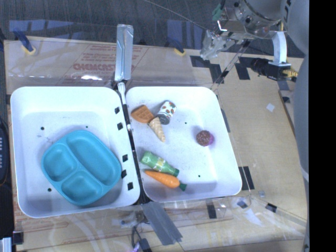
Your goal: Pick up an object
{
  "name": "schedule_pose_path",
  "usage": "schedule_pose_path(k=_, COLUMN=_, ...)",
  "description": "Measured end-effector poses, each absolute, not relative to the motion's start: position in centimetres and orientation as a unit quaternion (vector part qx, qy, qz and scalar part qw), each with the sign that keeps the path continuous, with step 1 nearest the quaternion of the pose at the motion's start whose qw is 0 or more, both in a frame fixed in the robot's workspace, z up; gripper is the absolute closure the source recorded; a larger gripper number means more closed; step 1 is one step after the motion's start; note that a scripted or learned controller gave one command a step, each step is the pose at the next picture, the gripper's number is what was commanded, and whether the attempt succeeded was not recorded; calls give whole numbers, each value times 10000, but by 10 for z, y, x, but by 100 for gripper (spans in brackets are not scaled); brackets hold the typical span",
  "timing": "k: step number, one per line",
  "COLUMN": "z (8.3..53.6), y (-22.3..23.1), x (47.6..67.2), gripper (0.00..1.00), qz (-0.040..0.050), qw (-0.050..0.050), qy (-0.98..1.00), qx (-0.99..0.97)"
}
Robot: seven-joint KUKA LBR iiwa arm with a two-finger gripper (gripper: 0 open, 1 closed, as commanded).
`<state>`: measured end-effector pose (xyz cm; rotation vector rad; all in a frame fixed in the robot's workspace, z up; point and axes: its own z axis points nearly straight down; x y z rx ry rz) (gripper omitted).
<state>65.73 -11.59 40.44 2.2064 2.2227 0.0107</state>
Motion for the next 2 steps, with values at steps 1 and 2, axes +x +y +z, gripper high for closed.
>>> schedule_pose_path(k=1, z=445, y=-123, x=657, gripper=100, qz=12, qw=21, qy=7102, qx=7040)
schedule_pose_path(k=2, z=442, y=-173, x=657, gripper=100, qz=1, qw=18, qy=7082, qx=7060)
